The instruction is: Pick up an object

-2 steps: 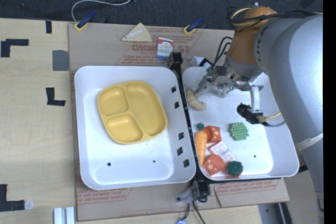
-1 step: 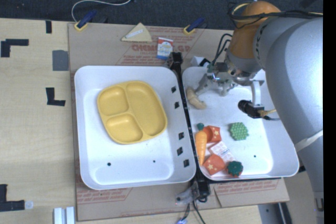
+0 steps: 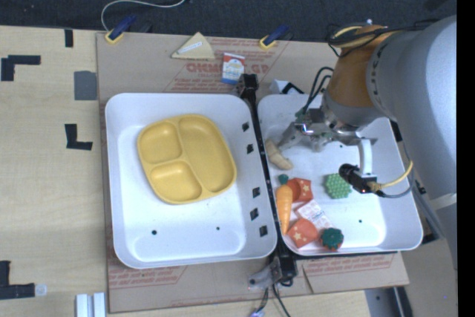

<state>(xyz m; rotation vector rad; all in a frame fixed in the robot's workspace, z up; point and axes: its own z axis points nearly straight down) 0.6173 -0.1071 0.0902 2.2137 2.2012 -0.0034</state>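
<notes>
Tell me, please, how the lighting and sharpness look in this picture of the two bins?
Camera view: soft, even light, with the shallow white left bin bright but not glaring; the yellow three-compartment plastic plate casts only a faint shadow; the grey arm with its orange band looms large and slightly soft; small items look coarse and low in detail.

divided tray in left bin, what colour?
Yellow, plain with no pattern; the divided tray shows clearly in the camera view.

Several small objects are lying in the right bin [image 3: 386, 234]. A pale banana-like piece [image 3: 278, 155] is resting near the bin's left wall. Below it an orange carrot [image 3: 284, 207] is lying lengthwise, touching a red block [image 3: 300, 189]. A green bumpy ball [image 3: 338, 186] is sitting apart, to the right. A red wedge [image 3: 300, 231] and a dark green broccoli [image 3: 331, 237] are lying near the front edge.
</notes>
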